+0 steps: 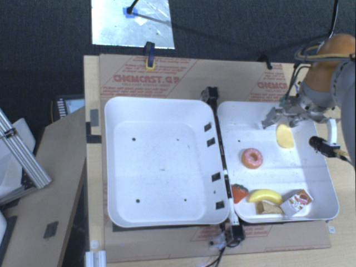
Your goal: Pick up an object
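My gripper (282,122) hangs over the back of the right bin (328,189), its grey fingers spread open with nothing between them. Just in front of it, touching or nearly touching the fingertips, a pale yellow lemon-like piece (285,137) lies on the bin floor. A pink-frosted donut (252,158) sits near the bin's middle. Along the front wall lie a red strawberry-like piece (240,193), a yellow banana (265,195), a brown bread slice (268,207) and a small red and white carton (296,202).
The left bin (117,149) stands beside the right one, with black clips (214,143) along the shared divider. Both bins rest on a cardboard sheet (167,74). A silver metal plate (132,15) lies on the dark floor behind.
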Robot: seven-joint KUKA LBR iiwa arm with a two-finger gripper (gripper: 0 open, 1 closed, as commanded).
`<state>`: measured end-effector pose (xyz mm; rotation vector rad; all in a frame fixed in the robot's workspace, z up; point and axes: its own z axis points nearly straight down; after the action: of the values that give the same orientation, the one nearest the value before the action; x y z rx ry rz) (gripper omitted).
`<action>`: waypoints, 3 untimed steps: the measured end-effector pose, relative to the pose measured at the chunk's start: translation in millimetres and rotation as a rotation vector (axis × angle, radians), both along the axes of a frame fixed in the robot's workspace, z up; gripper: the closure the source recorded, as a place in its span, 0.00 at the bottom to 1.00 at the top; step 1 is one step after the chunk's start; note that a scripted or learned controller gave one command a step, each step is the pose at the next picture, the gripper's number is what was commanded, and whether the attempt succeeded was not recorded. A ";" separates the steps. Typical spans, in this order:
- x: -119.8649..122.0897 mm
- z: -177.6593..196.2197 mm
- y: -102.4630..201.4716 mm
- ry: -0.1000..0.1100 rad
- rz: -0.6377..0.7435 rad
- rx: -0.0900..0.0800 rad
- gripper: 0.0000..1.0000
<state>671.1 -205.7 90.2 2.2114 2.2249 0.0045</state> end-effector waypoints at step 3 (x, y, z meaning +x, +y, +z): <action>-23.1 6.7 -0.7 -0.001 -0.002 -0.001 1.00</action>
<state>648.0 -206.4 97.0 2.2129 2.2212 0.0051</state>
